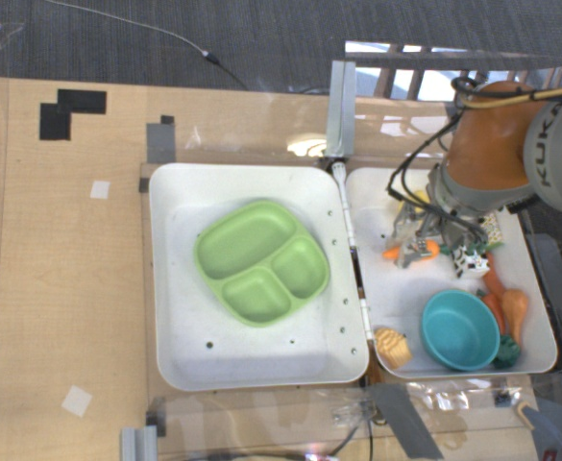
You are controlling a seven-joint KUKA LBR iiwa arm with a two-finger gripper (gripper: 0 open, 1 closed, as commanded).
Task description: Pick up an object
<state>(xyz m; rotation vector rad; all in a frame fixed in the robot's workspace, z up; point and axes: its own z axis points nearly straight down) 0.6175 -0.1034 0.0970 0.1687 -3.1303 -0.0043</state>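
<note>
We hang our end effector (425, 246) over the small orange piece (392, 253) at its 9 o'clock. We cannot tell its grip. We go down slowly, clear of the teal bowl (461, 329).

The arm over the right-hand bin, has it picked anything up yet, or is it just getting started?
Done: the arm has reached into the right bin, with its gripper low beside a small orange piece. In hand: nothing visibly held. Left: grasping and lifting something; the teal bowl and the other toys lie in the bin, and the green plate sits in the left bin.
</note>
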